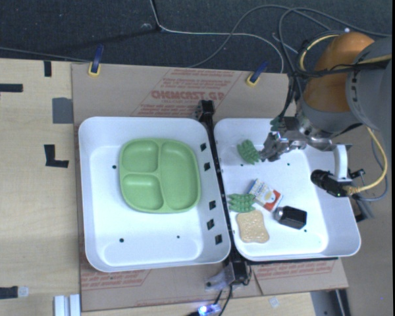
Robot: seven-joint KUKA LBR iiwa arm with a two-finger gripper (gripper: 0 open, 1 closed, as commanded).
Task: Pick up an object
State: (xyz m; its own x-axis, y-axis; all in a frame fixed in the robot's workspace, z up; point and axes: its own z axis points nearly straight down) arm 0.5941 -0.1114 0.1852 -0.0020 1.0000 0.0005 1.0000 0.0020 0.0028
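Gripper low in the right bin, beside a green leafy toy; whether its fingers are parted or closed cannot be told. Nearer the front lie a green leafy piece, a small carton, a black block and a toast slice. Left bin: green divided plate.

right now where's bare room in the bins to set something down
Left bin: bare strip along the near wall, below the green plate. Right bin: bare floor near its right wall. Crowded around the tan toy, small carton and black object.
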